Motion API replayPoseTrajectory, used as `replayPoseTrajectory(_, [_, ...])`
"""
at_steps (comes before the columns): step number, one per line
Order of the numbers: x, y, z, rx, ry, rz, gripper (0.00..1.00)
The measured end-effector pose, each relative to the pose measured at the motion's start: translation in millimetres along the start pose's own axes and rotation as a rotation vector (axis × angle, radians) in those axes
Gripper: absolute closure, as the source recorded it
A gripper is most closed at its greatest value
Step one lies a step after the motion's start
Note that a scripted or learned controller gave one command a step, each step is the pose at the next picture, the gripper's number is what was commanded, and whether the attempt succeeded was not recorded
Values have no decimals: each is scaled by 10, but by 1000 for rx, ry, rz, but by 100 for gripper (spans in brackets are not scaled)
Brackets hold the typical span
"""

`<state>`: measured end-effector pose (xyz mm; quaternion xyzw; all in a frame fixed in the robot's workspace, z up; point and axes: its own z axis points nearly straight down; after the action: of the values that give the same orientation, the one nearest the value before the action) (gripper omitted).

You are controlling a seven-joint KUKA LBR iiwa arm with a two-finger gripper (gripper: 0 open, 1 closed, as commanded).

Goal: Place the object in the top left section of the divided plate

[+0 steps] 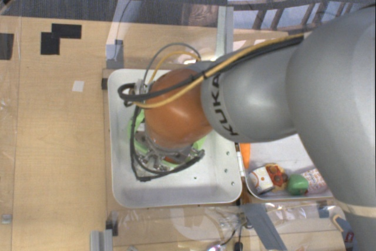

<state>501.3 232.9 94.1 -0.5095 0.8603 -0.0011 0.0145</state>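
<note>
My gripper (157, 160) hangs low over the left white bin (176, 191), straight under the orange wrist band (173, 109). Seen from above, its wrist and cables cover whatever is beneath it. A green divided plate (137, 121) lies in this bin. Just thin slivers of its rim show, at the left of the wrist and at the right by the arm. The plate's sections are hidden by the arm. I see no object between gripper and plate from this angle.
The right bin (252, 190) holds a white and red item (267, 177), a green ball-like object (298, 184), an orange piece (245, 153) and a pale packet (317, 180). The big grey arm (294, 85) covers most of that bin. Black marks (59, 37) lie on the wooden bench at left.
</note>
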Motion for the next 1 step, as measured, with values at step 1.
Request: replayPoseTrajectory(1, [163,-8,-3,-1,-2,-361,100])
